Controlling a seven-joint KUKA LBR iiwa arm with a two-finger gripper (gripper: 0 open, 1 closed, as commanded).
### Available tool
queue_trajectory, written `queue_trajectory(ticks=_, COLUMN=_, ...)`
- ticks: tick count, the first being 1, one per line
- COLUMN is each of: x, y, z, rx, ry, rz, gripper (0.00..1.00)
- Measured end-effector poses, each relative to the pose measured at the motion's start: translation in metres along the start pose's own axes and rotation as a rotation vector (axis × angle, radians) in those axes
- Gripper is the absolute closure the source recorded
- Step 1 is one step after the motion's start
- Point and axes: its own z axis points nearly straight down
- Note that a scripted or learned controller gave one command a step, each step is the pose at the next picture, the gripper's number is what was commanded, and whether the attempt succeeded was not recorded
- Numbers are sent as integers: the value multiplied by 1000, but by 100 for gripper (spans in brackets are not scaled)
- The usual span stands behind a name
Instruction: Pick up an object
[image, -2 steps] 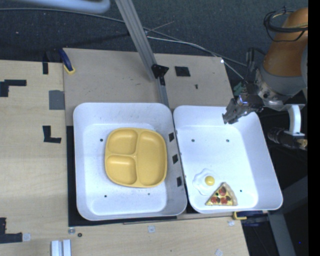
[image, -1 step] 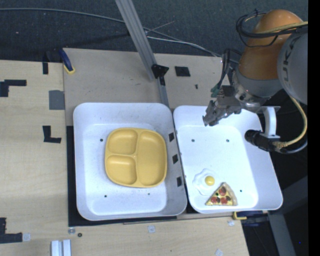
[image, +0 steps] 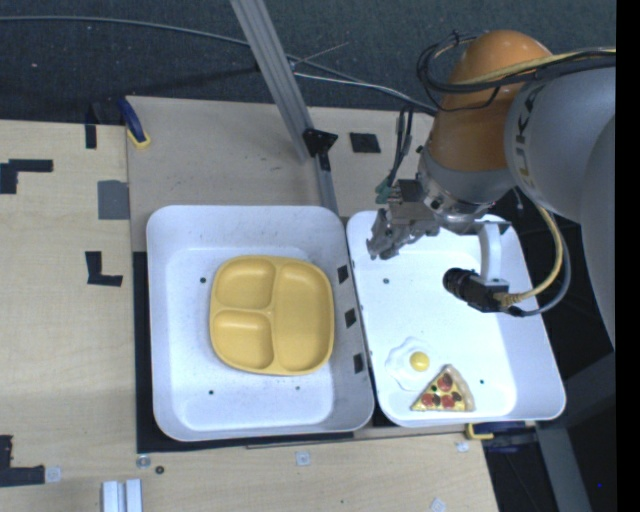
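Grey arm (image: 540, 120) reaching in from the right, orange band uppermost, wrist bent down over the right bin (image: 530, 330). Gripper (image: 383, 243) low at that bin's far left corner; grip state impossible to tell. Toy fried egg (image: 411, 363) and pizza slice (image: 444, 391) near the front edge, touching. Yellow divided plate (image: 271, 314) in left bin (image: 175, 300).

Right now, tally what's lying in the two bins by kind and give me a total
Divided yellow plate: 1, in the left bin
Toy fried egg: 1, in the right bin
Toy pizza slice: 1, in the right bin beside the egg
Total: 3
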Motion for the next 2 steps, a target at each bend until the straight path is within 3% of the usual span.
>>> queue_trajectory(ticks=2, x=85, y=-26, z=18, rx=1, ry=0, rz=0, gripper=100)
